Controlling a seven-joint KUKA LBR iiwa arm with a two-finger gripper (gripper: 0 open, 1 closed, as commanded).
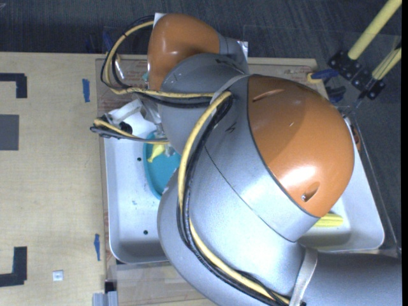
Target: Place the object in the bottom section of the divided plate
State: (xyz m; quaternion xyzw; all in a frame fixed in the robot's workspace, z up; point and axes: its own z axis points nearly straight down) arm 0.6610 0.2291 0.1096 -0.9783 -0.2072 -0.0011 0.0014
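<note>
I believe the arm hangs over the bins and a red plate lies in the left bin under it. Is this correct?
Not quite: the plate is light blue, not red, as the camera view shows. The rest holds: the arm hangs over the bins, and the plate lies in the left bin under it.

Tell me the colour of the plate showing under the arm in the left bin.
Light blue; the plate shows partly in the camera view, mostly covered by the arm.
</note>
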